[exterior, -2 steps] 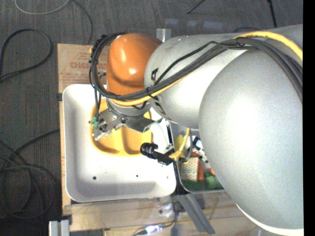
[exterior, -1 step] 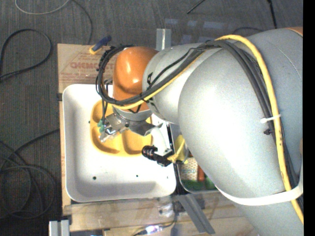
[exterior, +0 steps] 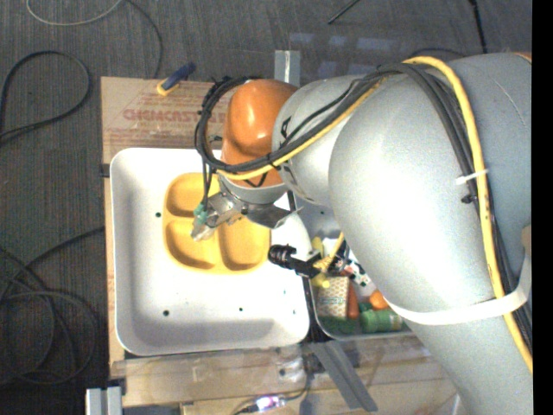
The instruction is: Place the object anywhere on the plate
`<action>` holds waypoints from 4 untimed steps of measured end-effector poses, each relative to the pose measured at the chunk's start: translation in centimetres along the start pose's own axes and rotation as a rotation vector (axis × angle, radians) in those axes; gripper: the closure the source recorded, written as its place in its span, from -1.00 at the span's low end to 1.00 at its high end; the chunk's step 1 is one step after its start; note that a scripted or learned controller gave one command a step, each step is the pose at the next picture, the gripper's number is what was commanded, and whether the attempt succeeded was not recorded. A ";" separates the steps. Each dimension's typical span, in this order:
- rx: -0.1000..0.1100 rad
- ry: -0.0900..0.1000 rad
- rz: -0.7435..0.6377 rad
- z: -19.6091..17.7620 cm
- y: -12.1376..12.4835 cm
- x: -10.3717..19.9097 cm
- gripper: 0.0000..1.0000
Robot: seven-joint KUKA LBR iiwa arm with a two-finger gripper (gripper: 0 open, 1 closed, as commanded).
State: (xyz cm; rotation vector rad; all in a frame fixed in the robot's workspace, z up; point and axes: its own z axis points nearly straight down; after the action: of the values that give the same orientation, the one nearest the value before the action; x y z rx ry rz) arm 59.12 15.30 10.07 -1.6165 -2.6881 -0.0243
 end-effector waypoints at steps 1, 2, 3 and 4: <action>0.002 0.003 -0.002 0.0 0.0 0.2 -1.00; 0.012 -0.013 -0.037 -13.5 1.0 0.8 -1.00; 0.014 -0.016 -0.038 -14.4 1.1 0.8 1.00; 0.015 -0.012 -0.106 -13.5 -6.0 1.3 1.00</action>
State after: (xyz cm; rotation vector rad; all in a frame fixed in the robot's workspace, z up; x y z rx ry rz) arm 53.11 13.43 23.51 -1.4731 -2.7735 0.0048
